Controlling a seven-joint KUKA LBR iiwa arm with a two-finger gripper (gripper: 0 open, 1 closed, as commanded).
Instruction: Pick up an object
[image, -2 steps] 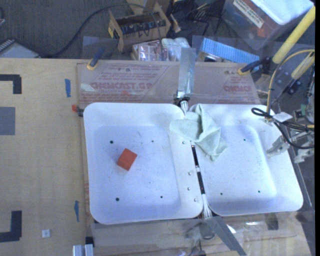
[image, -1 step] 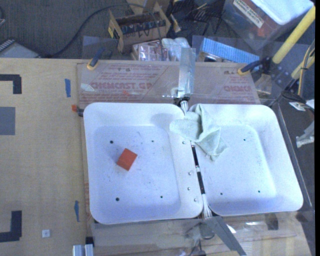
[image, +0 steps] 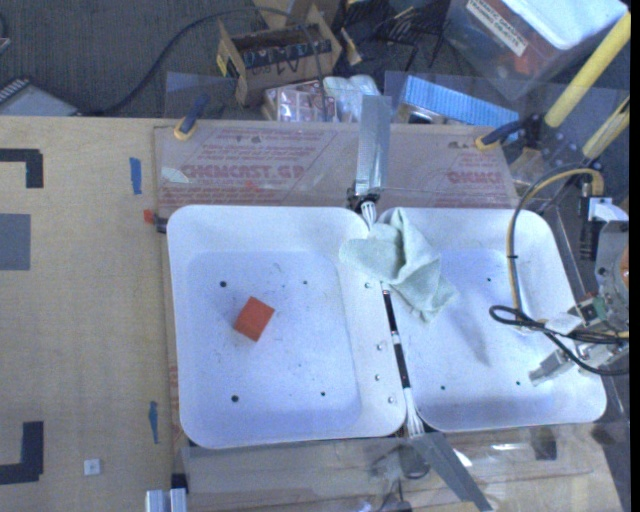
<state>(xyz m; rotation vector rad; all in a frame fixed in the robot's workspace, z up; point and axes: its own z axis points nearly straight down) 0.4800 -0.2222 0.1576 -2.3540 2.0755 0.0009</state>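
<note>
An orange block (image: 254, 319) lies in the left bin (image: 200, 410), left of a pale green cloth (image: 405, 264) draped over the seam into the right bin (image: 500, 405), well apart from the gripper (image: 553, 367) at the far right, whose state I cannot tell.

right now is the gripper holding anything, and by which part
Nothing is held. The gripper sits at the right bin's right edge, apart from the orange block and the cloth.
</note>
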